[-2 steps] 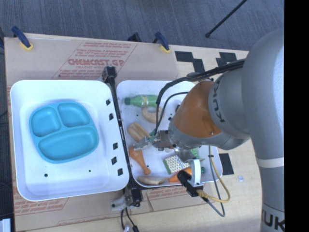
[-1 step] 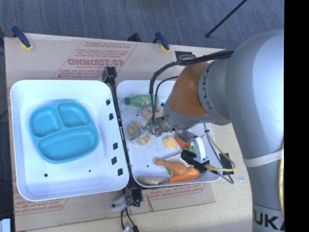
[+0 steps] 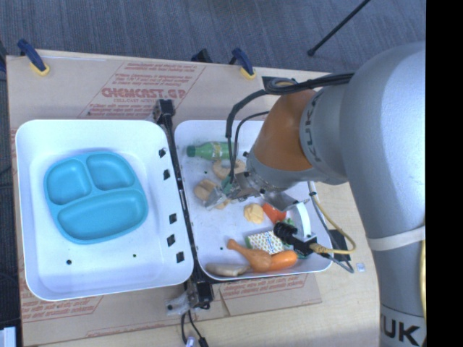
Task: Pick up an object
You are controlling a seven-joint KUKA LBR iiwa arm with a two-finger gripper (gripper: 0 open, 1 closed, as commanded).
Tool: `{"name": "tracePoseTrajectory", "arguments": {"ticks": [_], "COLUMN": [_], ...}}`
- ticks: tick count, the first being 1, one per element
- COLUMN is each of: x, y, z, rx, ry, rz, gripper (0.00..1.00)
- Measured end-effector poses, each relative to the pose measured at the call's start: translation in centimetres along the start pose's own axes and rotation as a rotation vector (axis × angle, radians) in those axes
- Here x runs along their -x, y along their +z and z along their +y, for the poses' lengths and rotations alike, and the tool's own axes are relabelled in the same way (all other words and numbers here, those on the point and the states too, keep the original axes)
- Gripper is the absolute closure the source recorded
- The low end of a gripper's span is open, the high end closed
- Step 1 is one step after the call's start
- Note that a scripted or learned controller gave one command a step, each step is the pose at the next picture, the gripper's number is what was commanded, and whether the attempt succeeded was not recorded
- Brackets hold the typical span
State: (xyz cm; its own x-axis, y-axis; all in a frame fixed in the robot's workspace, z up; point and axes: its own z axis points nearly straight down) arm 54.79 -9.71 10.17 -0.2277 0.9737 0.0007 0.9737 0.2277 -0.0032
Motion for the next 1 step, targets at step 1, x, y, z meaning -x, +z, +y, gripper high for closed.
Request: {"name": "tracePoseTrajectory", "arguments": {"ticks": [1], "x": [-1.95], "y": [-16.30], "z": [1.32], "rx": [0.004], "ry": [0.143], "rz": [-0.001], "gripper": [1.00]}}
